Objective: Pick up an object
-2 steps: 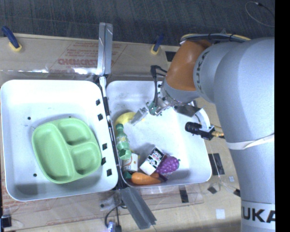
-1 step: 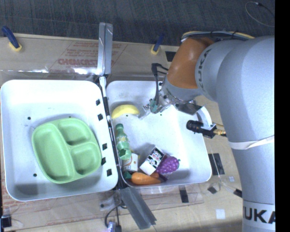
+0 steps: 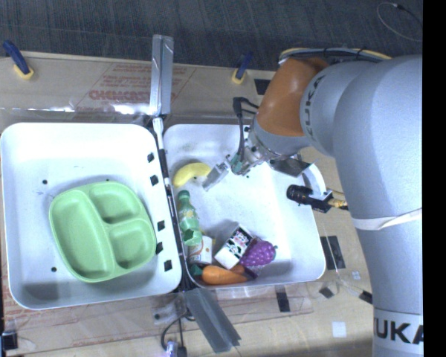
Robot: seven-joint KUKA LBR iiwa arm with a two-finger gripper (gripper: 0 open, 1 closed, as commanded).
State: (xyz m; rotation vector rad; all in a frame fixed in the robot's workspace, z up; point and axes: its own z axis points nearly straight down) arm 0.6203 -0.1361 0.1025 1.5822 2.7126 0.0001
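Banana (image 3: 191, 173) in right bin (image 3: 301, 236), far-left corner, long axis roughly left-right. Lies just left of gripper (image 3: 217, 175), closest object to it. Fingers slightly apart, clamped on nothing.

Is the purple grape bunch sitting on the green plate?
No, the purple grapes lie in the right bin beside the carrot, while the green plate sits in the left bin.
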